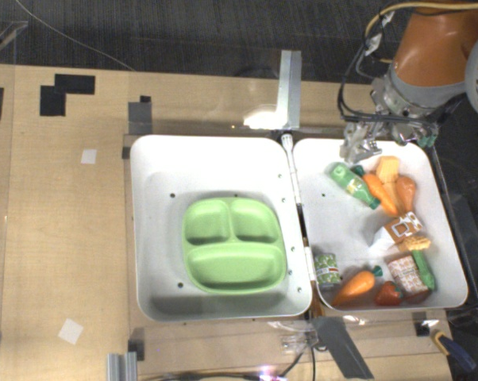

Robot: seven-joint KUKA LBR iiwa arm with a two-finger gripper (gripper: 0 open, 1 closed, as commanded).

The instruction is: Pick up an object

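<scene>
My gripper [360,145] hangs over the back left part of the right bin [334,221], just above a green bottle [354,186]. Nothing shows between its fingers. Beside the bottle lie an orange carrot [379,193] and other orange and yellow toy foods [398,179]. Further forward are a small brown box [404,228], a green can [325,267], another carrot [355,284], a red piece [387,294] and a packaged snack [406,275].
The left bin [156,181] holds a green divided plate [234,244]. A metal post [290,90] stands behind the wall between the bins. Cables loop near the orange wrist [437,46] at the upper right.
</scene>
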